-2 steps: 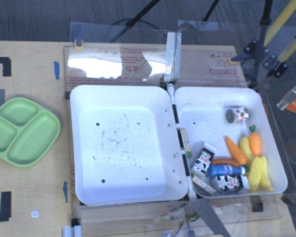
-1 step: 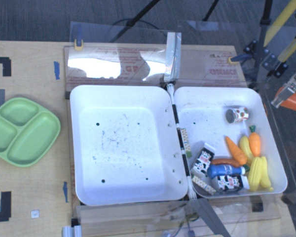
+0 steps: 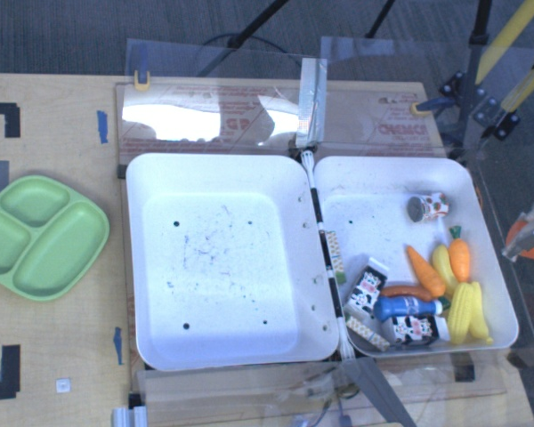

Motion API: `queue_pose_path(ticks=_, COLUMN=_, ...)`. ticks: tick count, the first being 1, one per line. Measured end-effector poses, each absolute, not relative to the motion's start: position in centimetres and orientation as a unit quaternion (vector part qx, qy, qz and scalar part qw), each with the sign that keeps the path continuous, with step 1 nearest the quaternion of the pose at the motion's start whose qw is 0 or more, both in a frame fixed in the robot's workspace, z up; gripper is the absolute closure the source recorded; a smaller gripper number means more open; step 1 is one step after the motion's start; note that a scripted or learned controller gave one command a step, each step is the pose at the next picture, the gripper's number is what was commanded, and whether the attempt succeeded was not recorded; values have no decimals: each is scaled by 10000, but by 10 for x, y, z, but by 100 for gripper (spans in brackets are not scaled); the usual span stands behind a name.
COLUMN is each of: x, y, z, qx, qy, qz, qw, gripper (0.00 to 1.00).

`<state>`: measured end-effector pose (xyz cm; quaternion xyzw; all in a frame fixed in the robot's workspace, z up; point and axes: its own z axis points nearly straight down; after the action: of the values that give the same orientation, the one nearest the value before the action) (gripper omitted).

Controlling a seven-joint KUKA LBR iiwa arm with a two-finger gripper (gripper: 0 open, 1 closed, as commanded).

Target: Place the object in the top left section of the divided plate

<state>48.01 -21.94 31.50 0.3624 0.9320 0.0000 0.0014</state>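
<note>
Leftmost, the green divided plate (image 3: pixel 43 237) lies flat on the wooden counter (image 3: pixel 71 345), well apart from the bins. It has three sections: two small ones along its upper and left side and one long one toward its lower right.

Next comes the left white bin (image 3: pixel 151 185); faint blue scribble marks show on its floor. It touches the right white bin (image 3: pixel 356 181) along a shared middle edge. Clear plastic panels (image 3: pixel 214 105) stand behind both bins.

The right bin holds all the loose objects, grouped in its lower right part. A small black-and-white cow-pattern carton (image 3: pixel 367 291) lies tilted near the middle edge. Just beside it, a blue bottle (image 3: pixel 409 308) lies on its side, with a second cow-pattern carton (image 3: pixel 416 330) directly below it. An orange toy carrot (image 3: pixel 424 270) lies diagonally above the bottle. To its right are a shorter carrot (image 3: pixel 460 258) with a green top and a yellow corn cob (image 3: pixel 465 312) near the bin's right wall. A small can (image 3: pixel 427 207) lies on its side, apart from the group, higher in the bin.

At the far right edge, a grey and orange part of the arm (image 3: pixel 527 234) is visible, outside the bin. The state of the jaws cannot be determined.
</note>
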Motion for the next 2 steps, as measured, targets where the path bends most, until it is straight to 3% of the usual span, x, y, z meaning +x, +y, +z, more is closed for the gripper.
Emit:
queue_pose_path(ticks=1, x=531, y=-223, z=426, qx=3722, qy=9281, qz=0, qw=24, gripper=100)
queue_pose_path(ticks=2, x=480, y=-224, z=371, qx=2760, qy=9612, qz=-1, qw=17, gripper=100)
